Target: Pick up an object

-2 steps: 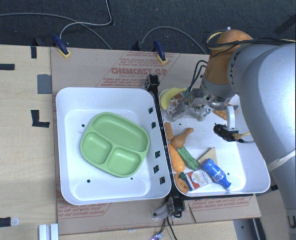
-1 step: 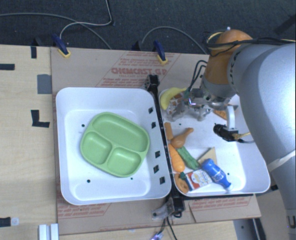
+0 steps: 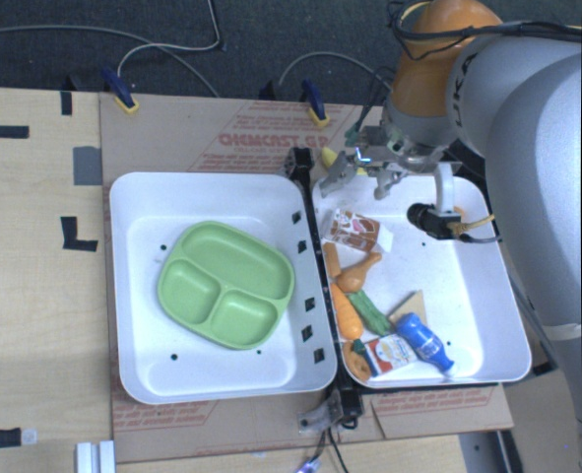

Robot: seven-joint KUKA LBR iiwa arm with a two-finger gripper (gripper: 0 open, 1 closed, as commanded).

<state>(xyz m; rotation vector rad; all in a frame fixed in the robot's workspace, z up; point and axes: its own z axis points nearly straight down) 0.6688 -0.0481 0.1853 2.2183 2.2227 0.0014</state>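
- Near end of right bin (image 3: 473, 299): blue bottle (image 3: 424, 342) lies tilted, touching a red-white packet (image 3: 387, 354). A grab here prob. catches both, or the round bottle rolls out of the squeeze.
- Mid-bin, by the left wall: carrot (image 3: 347, 315) and green veg (image 3: 370, 310) lie touching, tan card (image 3: 410, 306) just beside. Packed tight, so a descent likely lands on top of one, not around it. The wall could also block one side.
- Further back: drumstick-shaped toy (image 3: 357, 270) touches a brown-white wrapper (image 3: 354, 230). Wrapper looks flat and thin, so it's hard to pinch and may slip.
- Far end: pincer (image 3: 367, 170) sits over the bin's far-left corner, near the wrapper, apart from the pile. Can't tell if it's apart or together. Risk: closes on air or clips the rim.
- Left bin (image 3: 143, 264): green plate (image 3: 226, 286) alone, well apart from pincer; broad and shallow, a poor target.
- Hidden/unclear:
  - Arm covers the right bin's far-right corner.
  - Packet print unreadable.
  - Orange bit by the packet: carrot tip or separate item, can't say.
  - Pincer height over the bin floor can't be judged from one slanted view.
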